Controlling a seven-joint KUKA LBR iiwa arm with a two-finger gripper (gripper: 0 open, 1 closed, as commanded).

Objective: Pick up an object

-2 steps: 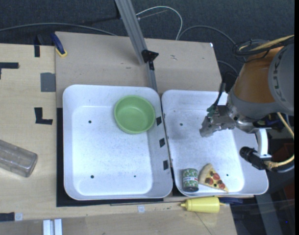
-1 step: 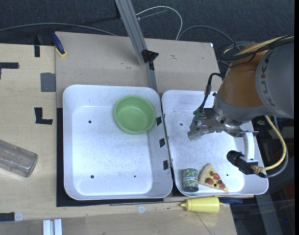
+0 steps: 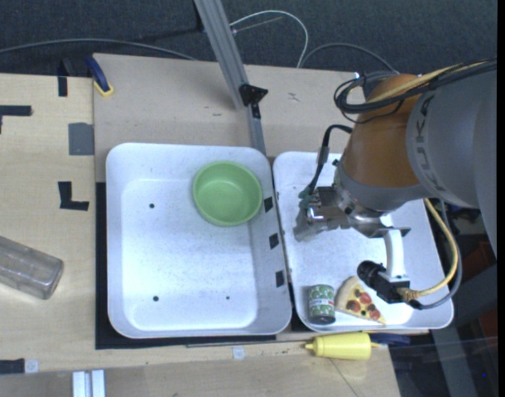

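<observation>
The arm (image 3: 410, 139) is the largest item in view; it enters from the right and hangs over the right bin (image 3: 290, 222), covering much of that bin's floor. The left bin (image 3: 128, 222) sits beside it, the two rims touching along the middle divide.

A green bowl (image 3: 228, 193) rests upright in the upper right corner of the left bin, near the divide. It is a candidate for pickup, though the arm is not positioned over it.

The gripper (image 3: 312, 222) is low inside the right bin, near its left wall. No object is visible between its jaws, and whether they are spread or closed cannot be determined from this angle.

Along the front wall of the right bin lie a pizza slice toy (image 3: 362, 299) and, just beside it, a small green can (image 3: 321, 302). These are likely the nearest targets; the gripper stands apart from both.

A yellow bottle (image 3: 345, 346) lies outside the bin, on the bench.

Anything beneath the wrist is hidden.
</observation>
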